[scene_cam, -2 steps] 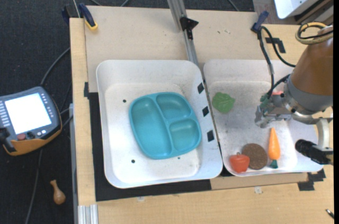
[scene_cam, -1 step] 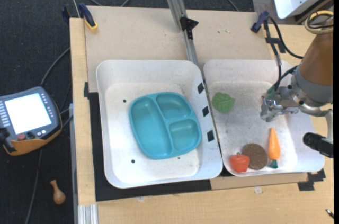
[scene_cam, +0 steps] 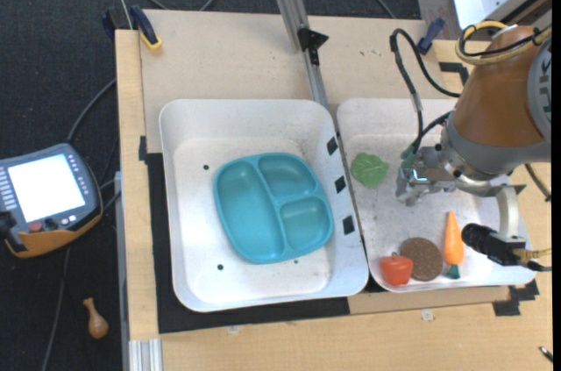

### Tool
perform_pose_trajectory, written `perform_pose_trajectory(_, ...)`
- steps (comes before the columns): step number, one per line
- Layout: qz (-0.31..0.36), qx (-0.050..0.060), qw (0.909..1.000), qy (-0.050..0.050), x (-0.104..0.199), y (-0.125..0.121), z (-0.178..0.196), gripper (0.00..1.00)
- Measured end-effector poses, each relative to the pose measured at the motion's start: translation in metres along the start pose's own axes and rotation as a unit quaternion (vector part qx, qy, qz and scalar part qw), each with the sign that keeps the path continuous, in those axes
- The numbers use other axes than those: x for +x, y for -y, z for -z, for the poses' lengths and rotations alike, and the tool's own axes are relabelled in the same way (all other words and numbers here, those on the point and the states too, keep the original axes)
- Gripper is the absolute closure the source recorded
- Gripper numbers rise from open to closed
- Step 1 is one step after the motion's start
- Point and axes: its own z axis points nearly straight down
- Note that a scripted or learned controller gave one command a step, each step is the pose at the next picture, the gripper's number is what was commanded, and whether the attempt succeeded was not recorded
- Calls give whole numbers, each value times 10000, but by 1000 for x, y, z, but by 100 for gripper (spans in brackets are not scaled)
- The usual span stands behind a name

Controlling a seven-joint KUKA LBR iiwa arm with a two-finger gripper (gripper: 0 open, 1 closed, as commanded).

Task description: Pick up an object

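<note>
Fingers (scene_cam: pixel 412 188) seem slightly parted, holding nothing, just beside the green toy (scene_cam: pixel 369 169) in the right bin (scene_cam: pixel 386 110).

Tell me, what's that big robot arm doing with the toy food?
The robot arm's gripper hangs over the right bin, beside a green toy. It is trying to pick something up but holds nothing yet. An orange carrot, a brown disc and a red toy wait nearby. The left bin holds a blue divided plate.
</note>
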Motion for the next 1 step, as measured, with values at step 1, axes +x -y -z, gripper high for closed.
perform_pose_trajectory(1,6,2,10000,0,54,-3,-3,100)
